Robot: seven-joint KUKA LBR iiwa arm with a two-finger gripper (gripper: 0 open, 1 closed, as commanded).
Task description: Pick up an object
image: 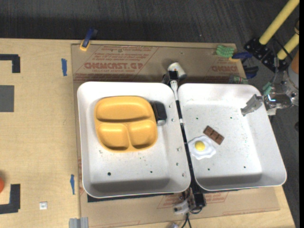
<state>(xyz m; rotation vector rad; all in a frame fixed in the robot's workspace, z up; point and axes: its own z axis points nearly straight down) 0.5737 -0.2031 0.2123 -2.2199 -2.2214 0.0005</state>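
Observation:
A brown chocolate bar piece (213,135) lies in the right bin (266,175), a little left of its middle. Just below and left of it sits a toy fried egg (201,147), white with a yellow yolk. The left bin (90,175) holds a yellow divided plate (126,122) and a small black object (159,112) against the plate's right edge. My gripper (250,106) hangs over the upper right part of the right bin, well to the right of the chocolate and the egg, with nothing visibly in it.
The two bins meet along a ridge (181,132) in the middle. Yellow padded poles (280,18) and black clamps (259,49) stand at the back right. Cardboard (118,63) lies under the bins, on a wooden bench (33,141).

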